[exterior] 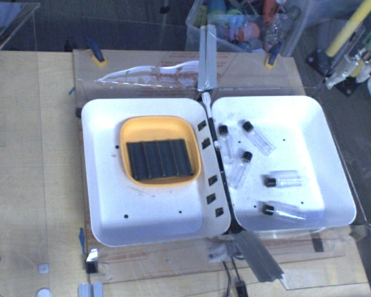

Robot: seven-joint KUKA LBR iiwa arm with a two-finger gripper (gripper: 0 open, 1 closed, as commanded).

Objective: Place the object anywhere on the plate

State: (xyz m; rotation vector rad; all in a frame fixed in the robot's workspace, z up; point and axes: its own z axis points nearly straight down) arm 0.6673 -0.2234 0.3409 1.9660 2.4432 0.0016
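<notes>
Vials: five small clear vials w/ black caps are lying in the right bin point(334, 166), all on their sides, none on the plate.
Vial 1 point(257, 136): lying near the bin's upper middle, cap pointing up-left.
Vial 2 point(225, 138): sitting close to the divider, cap at its upper end.
Vial 3 point(240, 167): lying just below vial 2, tilted, cap at its upper right; nearly touching vial 2's lower end, can't tell for sure.
Vial 4 point(283, 180): lying roughly level, cap facing left, right of vial 3.
Vial 5 point(283, 211): lying lowest, near the front wall, cap facing left.
Labels on vials: no readable writing; glass is too small & glary to tell.
Plate point(159, 125): yellow-orange, rounded-square, sitting in the left bin point(105, 197), toward its upper middle.
Insert point(159, 159): dark ribbed rectangular block is resting on the plate, covering most of its floor; no brand or text legible.
Divider point(211, 166): the bins' inner walls are meeting here, w/ a row of small black marks running down it.
Gripper: can't tell its state.
Bench point(31, 166): light wood, carrying both bins.
Background: clear tub point(253, 11) of coloured toys is sitting behind the bench; no lettering readable.
</notes>
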